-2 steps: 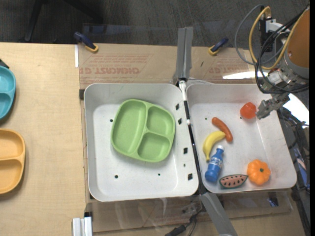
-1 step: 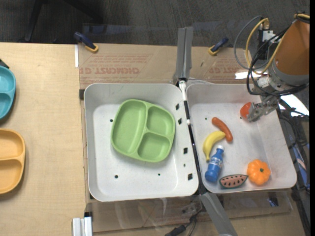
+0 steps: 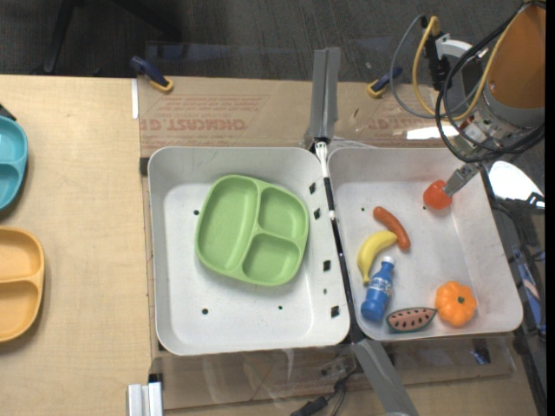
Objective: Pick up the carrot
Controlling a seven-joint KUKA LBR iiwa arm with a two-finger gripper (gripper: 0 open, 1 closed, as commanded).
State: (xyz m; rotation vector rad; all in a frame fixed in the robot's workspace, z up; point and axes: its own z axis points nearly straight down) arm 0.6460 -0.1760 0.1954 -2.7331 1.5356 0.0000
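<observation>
Two white bins sit side by side on the bench. The left bin (image 3: 173,310) holds one green plate (image 3: 252,230) with three compartments, lying near its middle. The right bin (image 3: 486,258) holds six things. One carrot (image 3: 439,194), orange with a short grey stem end pointing up and to the right, lies in the far part of the bin, near the back right corner. One sausage (image 3: 392,227) lies slantwise near the middle, just above one banana (image 3: 374,253). One blue bottle (image 3: 378,289) with a white cap lies just below the banana, touching or nearly touching it. One watermelon slice (image 3: 410,319) rests by the near wall, just beside one small pumpkin (image 3: 456,304). On the table to the left lie one blue plate (image 3: 10,160) and one orange plate (image 3: 17,282), both cut off by the edge. The arm (image 3: 519,68) hangs over the far right corner; its hand cannot be made out, so its state cannot be told.
</observation>
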